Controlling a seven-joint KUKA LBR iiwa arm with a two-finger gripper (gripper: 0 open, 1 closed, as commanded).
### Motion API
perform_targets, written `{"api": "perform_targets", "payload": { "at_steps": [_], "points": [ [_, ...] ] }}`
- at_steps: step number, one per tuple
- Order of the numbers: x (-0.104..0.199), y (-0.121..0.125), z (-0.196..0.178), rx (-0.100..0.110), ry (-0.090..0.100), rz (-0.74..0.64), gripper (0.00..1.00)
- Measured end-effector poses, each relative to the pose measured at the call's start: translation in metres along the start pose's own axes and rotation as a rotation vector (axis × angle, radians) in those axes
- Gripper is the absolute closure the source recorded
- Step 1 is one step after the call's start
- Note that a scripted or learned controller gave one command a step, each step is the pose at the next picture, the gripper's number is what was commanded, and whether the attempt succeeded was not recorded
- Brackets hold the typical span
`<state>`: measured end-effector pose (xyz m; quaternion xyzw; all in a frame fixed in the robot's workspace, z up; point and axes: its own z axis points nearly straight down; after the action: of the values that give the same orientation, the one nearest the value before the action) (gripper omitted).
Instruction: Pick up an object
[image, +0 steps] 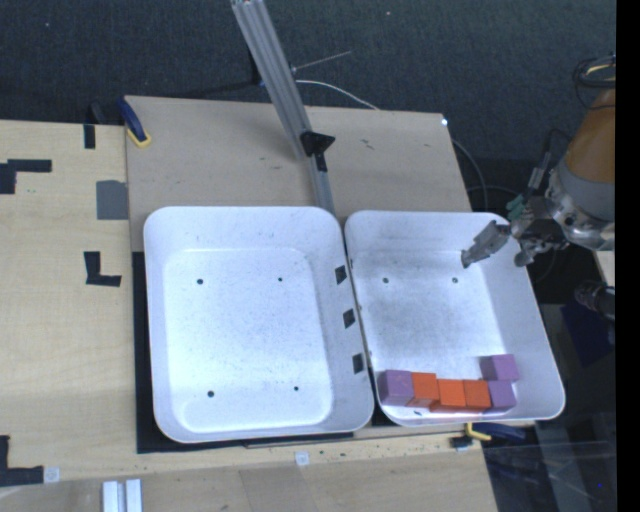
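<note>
Standing apart with nothing between them, the fingers (487, 243) of the gripper (503, 245) hang over the far right edge of the right bin (420, 300). The purple and orange blocks (452, 388) lie along its near wall, well apart from the gripper.

A slanted metal pole (285, 85) — above two white bins (160, 240).
</note>
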<state>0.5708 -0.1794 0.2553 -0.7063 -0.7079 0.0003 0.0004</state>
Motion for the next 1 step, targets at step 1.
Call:
{"api": "perform_targets", "payload": {
  "at_steps": [1],
  "points": [
    [0.0798,0.0265,-0.0308,-0.004,0.002,-0.008,0.0]
  ]
}}
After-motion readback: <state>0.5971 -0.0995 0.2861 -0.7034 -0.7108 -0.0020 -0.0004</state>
